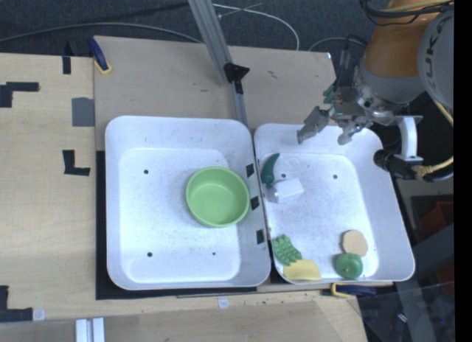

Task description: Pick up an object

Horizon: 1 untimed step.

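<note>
Underneath everything, a pale wooden bench [162,86] with black tape marks along its left side. On it, two shallow white bins side by side: left bin [133,186], right bin [383,222], rims touching down the middle. Reaching in from the right, a grey arm [409,31] with an orange band, hanging over the right bin's far rim. Slanting down from the top toward the seam between the bins, a grey metal pole [209,20] ending in a black clamp.

In the left bin, right of centre, a light green bowl [217,197], upright, well apart from everything else.

At the arm's end, the gripper [330,133], above the far edge of the right bin, jaws spread wide with nothing between them.

In the right bin, near its left wall, a small white block [287,189], just beside a dark green curved piece [270,169]. Along the near edge, a bumpy green toy [285,248] touching a yellow wedge [303,270]. Right of those, a round green fruit [348,265] just below a tan round piece [355,242]. All of these well apart from the gripper.
</note>
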Tool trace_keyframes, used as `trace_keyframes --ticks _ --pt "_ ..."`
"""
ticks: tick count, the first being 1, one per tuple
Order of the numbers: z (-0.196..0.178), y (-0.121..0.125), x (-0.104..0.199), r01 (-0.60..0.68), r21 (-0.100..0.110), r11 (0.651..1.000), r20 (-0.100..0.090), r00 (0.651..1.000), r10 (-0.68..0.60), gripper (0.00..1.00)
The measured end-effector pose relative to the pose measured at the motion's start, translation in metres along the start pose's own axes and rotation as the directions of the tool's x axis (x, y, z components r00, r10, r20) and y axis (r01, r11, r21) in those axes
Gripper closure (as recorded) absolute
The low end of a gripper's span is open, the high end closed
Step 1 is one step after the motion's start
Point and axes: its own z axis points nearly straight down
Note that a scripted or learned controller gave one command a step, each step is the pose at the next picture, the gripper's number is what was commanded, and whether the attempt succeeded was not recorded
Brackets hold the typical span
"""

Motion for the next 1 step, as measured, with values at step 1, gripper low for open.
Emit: trace_keyframes --ticks 1 --pt "-0.0001 0.0 0.0 0.0 0.0 1.0 0.0 1.0 0.0 0.0"
